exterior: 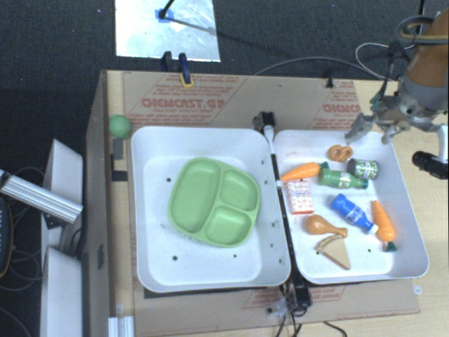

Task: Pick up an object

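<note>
The gripper (373,128) hangs with fingers spread, holding nothing, above the right bin's (410,248) far edge. Just below it lies a pretzel (340,152), then a can (364,168), bottles, carrots. Far to its left, the left bin (151,258) holds a green plate (214,201).

The arm (428,62) runs off the right edge — its upper part cut away; the small can's (363,168) label is too blurred to read.
</note>
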Robot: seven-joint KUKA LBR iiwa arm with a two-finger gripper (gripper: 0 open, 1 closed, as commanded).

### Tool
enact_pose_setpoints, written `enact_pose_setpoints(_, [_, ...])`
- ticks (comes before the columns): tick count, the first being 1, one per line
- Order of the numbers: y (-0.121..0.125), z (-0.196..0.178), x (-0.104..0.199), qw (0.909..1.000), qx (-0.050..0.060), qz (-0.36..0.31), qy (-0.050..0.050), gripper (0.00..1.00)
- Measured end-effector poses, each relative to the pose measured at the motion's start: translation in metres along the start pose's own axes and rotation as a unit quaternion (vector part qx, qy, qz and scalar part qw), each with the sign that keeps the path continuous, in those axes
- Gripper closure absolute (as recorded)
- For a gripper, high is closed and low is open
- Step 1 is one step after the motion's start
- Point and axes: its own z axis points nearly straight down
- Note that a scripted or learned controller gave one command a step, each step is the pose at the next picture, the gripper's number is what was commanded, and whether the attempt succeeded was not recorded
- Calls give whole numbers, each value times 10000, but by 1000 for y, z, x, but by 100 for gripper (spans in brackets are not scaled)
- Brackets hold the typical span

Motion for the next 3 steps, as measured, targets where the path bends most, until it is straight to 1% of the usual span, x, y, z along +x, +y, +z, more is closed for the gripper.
enact_pose_setpoints(1, [10,120,34,10000,18,1,8,0])
enact_pose_setpoints(2, [11,118,12,10000,-6,8,-5,0])
enact_pose_setpoints(3, [11,117,-15,10000,-5,5,-4,0])
